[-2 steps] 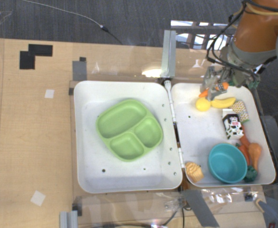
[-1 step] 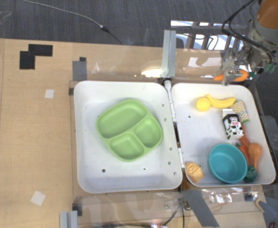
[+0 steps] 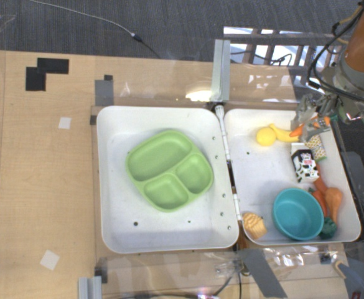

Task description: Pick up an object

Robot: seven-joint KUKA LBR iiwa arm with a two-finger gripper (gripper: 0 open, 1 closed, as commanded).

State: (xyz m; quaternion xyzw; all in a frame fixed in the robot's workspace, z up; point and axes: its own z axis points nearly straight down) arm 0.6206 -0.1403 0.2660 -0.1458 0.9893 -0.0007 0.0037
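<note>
The gripper [image 3: 310, 118] hangs over the far right corner of the right bin [image 3: 250, 167], and whether its jaws stand apart or together I cannot tell, since the fingers blur into the clutter beneath them. A small orange piece [image 3: 297, 129] sits right at the fingertips, but it is unclear whether it is gripped. Just to the left of the jaws lies a yellow toy [image 3: 267, 136] on the bin floor. Just below the jaws, toward the camera, stands a small black-and-white carton [image 3: 304, 164]. Further from the jaws that way rest a teal bowl [image 3: 298, 213] and, beside it by the right wall, an orange carrot-like toy [image 3: 330, 199]. A tan toy [image 3: 254, 224] lies at the near left corner of that bin. Well to the left of the jaws, the left bin [image 3: 116, 223] holds a green divided plate [image 3: 169, 169].
</note>
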